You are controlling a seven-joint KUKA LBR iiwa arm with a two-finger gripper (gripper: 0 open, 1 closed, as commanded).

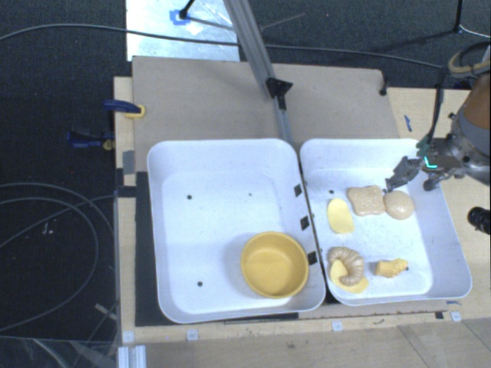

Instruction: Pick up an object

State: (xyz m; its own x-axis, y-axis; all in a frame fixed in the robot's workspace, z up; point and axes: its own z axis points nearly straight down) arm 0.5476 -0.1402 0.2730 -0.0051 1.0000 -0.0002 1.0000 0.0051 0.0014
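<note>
Round beige bread-roll toy (399, 205) lies in the right white bin (453, 271), touching a tan toast-shaped piece (366, 200). Gripper (416, 177) hovers just above-right of it, fingers apart, holding nothing.

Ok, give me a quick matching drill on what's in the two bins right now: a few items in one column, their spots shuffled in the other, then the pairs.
Items:
1. yellow bowl
2. round beige piece
3. curled pastry
4. small yellow piece

Places:
A. right bin, near-left corner area
B. left bin, near-right part
C. right bin, just below the gripper
D. right bin, near edge, right of the curled pastry

Pairs: 1-B, 2-C, 3-A, 4-D
</note>
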